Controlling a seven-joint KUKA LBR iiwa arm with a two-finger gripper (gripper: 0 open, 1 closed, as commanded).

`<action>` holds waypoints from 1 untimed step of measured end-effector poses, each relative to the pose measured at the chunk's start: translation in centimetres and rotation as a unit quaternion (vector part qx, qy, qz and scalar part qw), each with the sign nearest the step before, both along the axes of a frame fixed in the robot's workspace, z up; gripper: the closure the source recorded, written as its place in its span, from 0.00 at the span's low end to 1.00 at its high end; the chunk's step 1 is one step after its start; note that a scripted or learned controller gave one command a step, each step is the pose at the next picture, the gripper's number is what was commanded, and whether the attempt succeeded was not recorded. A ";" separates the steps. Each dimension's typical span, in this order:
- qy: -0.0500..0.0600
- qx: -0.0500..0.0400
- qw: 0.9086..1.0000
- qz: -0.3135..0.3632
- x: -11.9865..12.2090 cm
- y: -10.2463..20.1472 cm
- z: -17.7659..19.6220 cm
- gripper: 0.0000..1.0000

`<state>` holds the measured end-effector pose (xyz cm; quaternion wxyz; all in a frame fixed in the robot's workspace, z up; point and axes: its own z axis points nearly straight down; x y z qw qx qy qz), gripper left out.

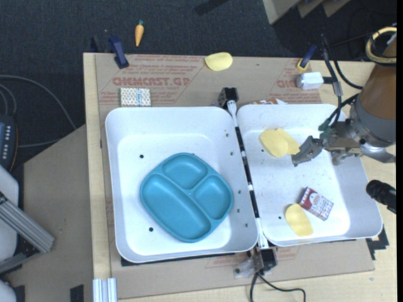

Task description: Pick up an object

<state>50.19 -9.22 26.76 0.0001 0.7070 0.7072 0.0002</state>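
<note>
Yellow object [279, 142] sits ungrasped in right bin [352, 225]; end effector [305, 152] just beside it, open/closed state unclear, pick pending.

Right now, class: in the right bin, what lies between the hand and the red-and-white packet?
In the camera view, bare white bin floor separates the hand from the packet.

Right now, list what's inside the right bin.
The right bin holds a yellow piece near its back, a second yellow piece near the front, and a small red packet beside it. The gripper hangs over the bin, hiding some floor.
</note>
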 end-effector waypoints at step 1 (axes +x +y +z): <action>0.000 0.000 1.000 0.000 7.4 -1.7 -8.3 0.00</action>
